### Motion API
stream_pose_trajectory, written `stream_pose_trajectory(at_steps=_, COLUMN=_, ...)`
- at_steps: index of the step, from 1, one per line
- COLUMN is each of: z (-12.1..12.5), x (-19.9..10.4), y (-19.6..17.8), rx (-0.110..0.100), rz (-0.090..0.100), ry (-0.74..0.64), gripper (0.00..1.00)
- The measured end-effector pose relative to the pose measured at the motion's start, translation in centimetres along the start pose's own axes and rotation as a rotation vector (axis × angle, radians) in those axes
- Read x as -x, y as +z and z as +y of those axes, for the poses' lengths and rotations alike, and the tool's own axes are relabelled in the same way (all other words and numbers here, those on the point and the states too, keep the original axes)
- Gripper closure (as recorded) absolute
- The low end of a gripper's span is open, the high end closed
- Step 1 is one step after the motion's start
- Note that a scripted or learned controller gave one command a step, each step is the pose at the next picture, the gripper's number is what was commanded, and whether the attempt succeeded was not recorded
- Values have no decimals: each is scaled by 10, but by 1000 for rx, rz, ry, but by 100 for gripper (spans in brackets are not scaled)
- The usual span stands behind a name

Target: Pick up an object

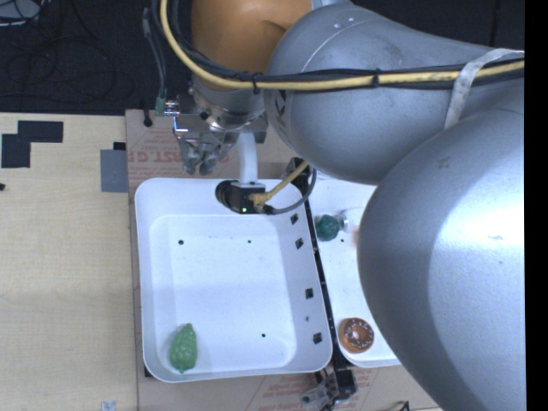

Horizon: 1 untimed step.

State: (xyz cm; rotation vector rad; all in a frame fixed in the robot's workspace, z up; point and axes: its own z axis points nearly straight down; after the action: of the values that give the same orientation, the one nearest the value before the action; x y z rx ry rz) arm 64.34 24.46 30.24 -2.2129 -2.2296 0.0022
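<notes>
Camera view, looking down at a slant: two shallow white bins sit side by side on a pale wooden bench [60, 272], with a brown cardboard sheet [135, 148] under them. The grey arm [411, 101] enters from the right edge and covers most of the right bin [341, 281]. Its orange band [244, 15] is at the top of the view. The gripper [205, 154] points down at the far edge of the left bin [141, 272], just outside the rim and over the cardboard sheet, nearer the bin's far-left corner than its far-right corner. Whether the gripper is wide or narrow cannot be told, because its tip is small and dark against the cardboard. Three items are available for pickup. A green lumpy item [182, 348] lies on the floor of the left bin in the near-left corner, close to the near rim and well apart from the gripper. A small teal ball [327, 226] lies in the right bin, just beside the edge it shares with the left bin, toward the far end. A brown ring-shaped doughnut [355, 335] lies flat in the near-left corner of the right bin, partly under the edge of the arm.
</notes>
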Motion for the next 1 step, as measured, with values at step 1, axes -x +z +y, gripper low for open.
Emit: stream_pose_trajectory(at_steps=1, z=-49, x=79, y=14, rx=-8, rz=-3, ry=13, gripper=100)
